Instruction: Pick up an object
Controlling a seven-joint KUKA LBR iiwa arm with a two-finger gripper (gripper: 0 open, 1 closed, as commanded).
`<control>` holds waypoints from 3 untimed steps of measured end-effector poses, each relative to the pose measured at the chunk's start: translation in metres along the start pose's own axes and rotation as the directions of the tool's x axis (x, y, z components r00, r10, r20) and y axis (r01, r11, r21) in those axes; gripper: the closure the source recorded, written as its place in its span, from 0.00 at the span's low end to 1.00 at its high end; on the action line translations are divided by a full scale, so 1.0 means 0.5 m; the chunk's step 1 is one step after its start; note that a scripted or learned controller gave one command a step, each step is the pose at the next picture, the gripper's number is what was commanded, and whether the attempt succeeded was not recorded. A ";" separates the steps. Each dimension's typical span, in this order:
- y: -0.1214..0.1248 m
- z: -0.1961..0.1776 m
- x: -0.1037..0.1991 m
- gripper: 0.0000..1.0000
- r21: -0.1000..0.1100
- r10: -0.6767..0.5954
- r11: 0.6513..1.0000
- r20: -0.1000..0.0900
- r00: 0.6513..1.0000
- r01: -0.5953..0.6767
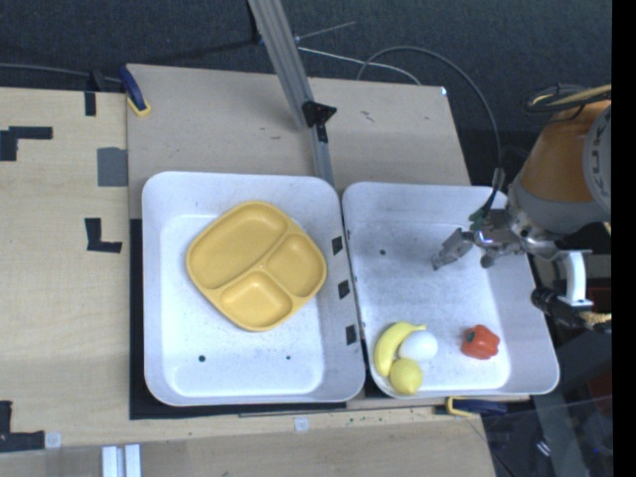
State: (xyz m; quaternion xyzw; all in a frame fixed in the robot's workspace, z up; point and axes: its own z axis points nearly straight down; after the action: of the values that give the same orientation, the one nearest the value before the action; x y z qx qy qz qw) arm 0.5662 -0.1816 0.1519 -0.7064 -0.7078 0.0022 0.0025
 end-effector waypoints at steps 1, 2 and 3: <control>0.007 0.125 -0.008 0.00 0.000 0.000 1.000 0.000 1.000 0.000; 0.009 0.098 -0.007 1.00 -0.004 0.000 1.000 0.000 1.000 0.000; 0.021 0.001 -0.022 1.00 -0.009 0.001 1.000 0.002 1.000 -0.001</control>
State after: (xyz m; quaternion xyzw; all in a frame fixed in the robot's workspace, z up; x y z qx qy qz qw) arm 0.5765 -0.1924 0.1511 -0.7068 -0.7074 -0.0005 -0.0015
